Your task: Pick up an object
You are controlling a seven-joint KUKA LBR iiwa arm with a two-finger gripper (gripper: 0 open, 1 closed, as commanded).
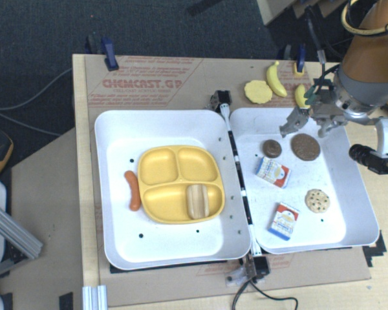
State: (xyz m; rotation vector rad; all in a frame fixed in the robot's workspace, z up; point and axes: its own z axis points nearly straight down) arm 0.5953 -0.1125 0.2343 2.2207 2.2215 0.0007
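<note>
Pincer (306, 123) spread apart, nothing between the fingers, hanging just above the large brown cookie (305, 146) at the back of the right bin (355, 202). Drop straight down, straddle it, avoid the small brown disc (271, 149) beside it, close.

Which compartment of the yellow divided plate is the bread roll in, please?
The bread roll lies in the plate's large lower compartment, at its right end; the two upper compartments hold nothing.
</note>
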